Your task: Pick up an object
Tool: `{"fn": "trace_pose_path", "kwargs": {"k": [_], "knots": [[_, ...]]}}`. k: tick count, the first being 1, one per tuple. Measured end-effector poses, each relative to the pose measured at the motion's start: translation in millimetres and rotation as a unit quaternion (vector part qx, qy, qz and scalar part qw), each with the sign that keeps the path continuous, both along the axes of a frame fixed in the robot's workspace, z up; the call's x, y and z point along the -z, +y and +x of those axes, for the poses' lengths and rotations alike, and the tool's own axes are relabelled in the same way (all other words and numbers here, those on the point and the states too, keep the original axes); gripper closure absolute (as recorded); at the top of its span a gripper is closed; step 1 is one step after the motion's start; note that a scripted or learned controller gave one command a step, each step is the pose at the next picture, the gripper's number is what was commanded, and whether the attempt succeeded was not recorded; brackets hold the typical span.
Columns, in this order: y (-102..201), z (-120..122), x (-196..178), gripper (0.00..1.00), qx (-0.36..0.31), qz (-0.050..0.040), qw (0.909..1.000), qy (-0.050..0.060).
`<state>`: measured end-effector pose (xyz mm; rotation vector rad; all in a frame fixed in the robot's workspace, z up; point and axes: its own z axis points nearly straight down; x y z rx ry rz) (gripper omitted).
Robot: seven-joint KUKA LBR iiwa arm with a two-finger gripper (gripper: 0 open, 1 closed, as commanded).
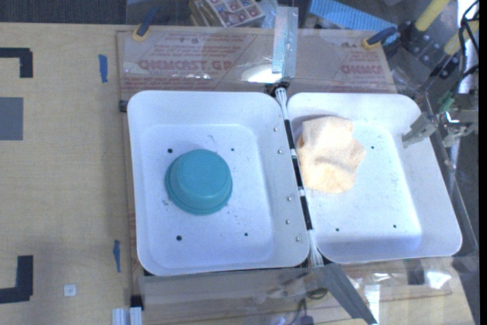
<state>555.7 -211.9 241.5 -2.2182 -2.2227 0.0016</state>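
We've got two white bins [262, 118] on a wooden bench [61, 164], blue tape bits [103, 68], and cluttered boxes [228, 0] behind.

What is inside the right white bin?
Inside the right bin lies one pale yellow cloth, crumpled near its left wall. Small dark dots show on the bare floor. Whatever lies under the cloth is covered and cannot be seen.
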Motion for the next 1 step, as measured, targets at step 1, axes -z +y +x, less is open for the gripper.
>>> {"fn": "trace_pose_path", "kwargs": {"k": [1], "knots": [[14.3,-49.5,90.4,0.00,-0.048,-0.0001,0.9989,0.000]]}}
